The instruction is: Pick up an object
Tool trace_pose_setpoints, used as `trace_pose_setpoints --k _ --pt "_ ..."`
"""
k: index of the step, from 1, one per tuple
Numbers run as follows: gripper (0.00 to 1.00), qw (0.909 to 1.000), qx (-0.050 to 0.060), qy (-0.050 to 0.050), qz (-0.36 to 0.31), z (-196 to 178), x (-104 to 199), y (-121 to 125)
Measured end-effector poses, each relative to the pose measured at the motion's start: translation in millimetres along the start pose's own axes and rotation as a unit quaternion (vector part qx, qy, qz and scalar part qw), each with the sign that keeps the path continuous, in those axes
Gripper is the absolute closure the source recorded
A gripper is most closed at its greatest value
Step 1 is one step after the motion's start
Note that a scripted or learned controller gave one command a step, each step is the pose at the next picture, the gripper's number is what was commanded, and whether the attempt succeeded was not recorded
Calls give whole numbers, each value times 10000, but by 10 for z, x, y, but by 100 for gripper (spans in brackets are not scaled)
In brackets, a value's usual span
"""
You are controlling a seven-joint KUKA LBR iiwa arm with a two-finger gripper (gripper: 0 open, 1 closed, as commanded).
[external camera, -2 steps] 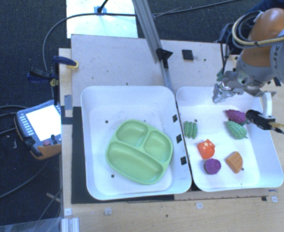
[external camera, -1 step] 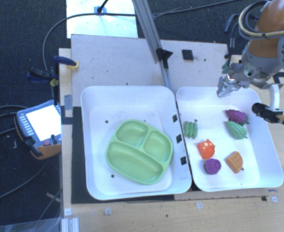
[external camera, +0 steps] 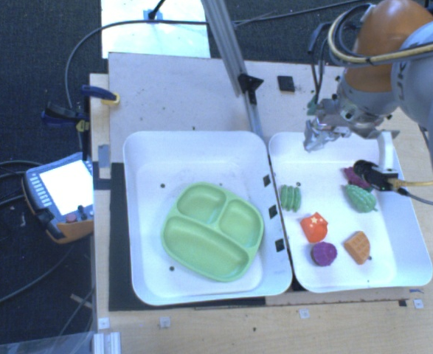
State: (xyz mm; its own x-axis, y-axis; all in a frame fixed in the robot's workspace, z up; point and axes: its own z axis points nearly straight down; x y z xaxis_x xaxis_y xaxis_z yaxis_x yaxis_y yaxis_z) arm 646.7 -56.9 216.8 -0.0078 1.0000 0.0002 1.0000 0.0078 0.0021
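Observation:
My gripper (external camera: 316,137) hangs over the far left corner of the right bin (external camera: 408,260), above bare bin floor. Several small toy foods lie in that bin, all nearer the front than the gripper. They are a green pod-like piece (external camera: 290,197), a red-orange piece (external camera: 314,227), a purple piece (external camera: 323,254), an orange waffle-textured piece (external camera: 357,246) and a green leafy piece (external camera: 360,198). A dark magenta piece (external camera: 349,173) peeks out just behind the leafy one. I see nothing in the gripper.
The left bin (external camera: 146,198) holds a light green divided plate (external camera: 213,231). A slanted metal pole (external camera: 227,39) rises behind the wall between the two bins. A small black square (external camera: 285,84) lies on the bench behind the right bin.

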Motion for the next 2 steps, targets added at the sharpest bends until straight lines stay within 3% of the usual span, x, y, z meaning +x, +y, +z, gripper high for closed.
trace_pose_setpoints --k 2 --pt "100 10000 5 9 -16 -37 1252 -195"
